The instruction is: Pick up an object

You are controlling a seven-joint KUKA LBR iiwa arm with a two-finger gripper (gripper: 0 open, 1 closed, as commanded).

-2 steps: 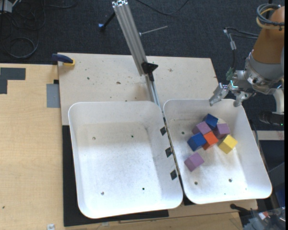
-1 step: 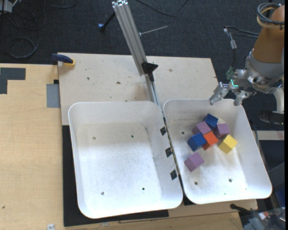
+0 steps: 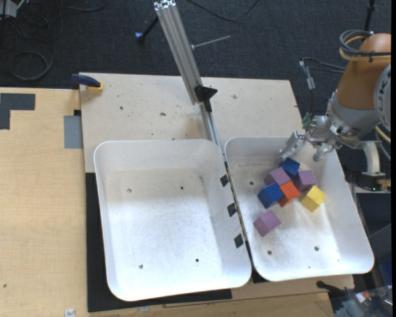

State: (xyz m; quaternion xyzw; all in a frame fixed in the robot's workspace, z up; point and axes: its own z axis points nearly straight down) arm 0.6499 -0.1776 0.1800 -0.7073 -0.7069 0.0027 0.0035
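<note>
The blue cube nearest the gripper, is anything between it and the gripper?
Nothing visible does. The gripper hangs over the right bin just above the blue cube, which lies at the top of the cluster with only bare bin floor toward the gripper.

Even, bright light from above, no hard source visible. White bins (image 3: 165, 276) near blown out, left one washed to pale glare across floor. Shadows soft and short: faint dark edge under blocks (image 3: 289, 190), thin one along table (image 3: 33, 197) rim. Dark floor at top swallows cable detail. Overall slightly soft, coarse; arm at right edge mildly blurred.
</note>
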